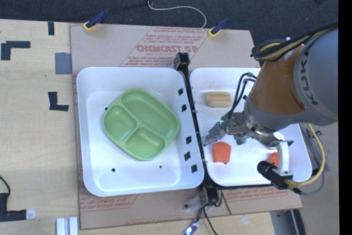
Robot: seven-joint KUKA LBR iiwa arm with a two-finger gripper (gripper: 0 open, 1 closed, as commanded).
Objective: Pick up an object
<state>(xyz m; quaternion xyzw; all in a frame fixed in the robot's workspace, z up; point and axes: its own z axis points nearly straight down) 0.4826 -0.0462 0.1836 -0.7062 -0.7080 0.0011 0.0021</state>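
In the right bin (242, 77) lie a tan block (218, 99) near the divider, an orange-red piece (221, 153) towards the front, and a second orange piece (271, 158) partly hidden behind the arm's black fittings. My gripper (218, 128) hangs between the tan block and the orange-red piece, just above the bin floor. Its fingers are open, one pointing toward the divider, and nothing sits between them. The grey and orange arm covers the right half of this bin.
The left bin (91, 118) holds a green divided plate (141, 124). A black divider rail (190, 118) runs between the bins. Both bins rest on cardboard (159, 47), with a white cable and clamps at the back edge.
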